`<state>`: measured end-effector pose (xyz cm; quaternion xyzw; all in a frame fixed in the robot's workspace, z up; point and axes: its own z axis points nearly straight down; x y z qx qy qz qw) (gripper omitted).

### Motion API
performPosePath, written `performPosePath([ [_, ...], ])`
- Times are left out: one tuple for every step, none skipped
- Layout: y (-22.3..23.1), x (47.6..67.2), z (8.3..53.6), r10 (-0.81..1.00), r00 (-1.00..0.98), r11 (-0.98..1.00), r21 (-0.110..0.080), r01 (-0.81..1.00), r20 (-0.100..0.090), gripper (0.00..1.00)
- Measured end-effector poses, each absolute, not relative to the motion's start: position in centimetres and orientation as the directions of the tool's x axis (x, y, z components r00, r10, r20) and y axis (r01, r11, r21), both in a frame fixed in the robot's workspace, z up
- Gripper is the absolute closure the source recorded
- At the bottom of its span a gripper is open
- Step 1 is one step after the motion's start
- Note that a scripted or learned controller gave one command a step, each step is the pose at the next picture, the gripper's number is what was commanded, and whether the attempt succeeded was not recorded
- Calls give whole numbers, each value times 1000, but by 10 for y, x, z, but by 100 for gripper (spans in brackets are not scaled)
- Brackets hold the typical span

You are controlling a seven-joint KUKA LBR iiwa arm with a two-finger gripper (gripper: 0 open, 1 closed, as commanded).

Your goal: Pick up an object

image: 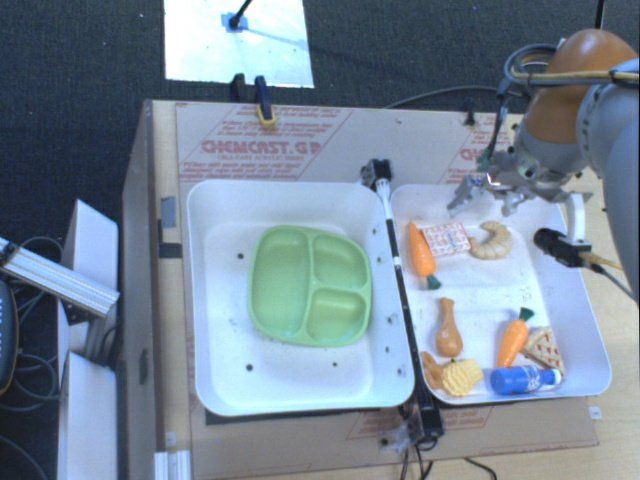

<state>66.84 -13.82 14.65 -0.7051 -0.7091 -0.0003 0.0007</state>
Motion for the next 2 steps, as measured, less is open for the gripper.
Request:
performPosePath([
  [-94, 657, 111, 1000, -5, 5, 1, 1000, 1, 0],
  [-87, 657, 89, 1000, -6, 6, 9, 1000, -3, 0],
])
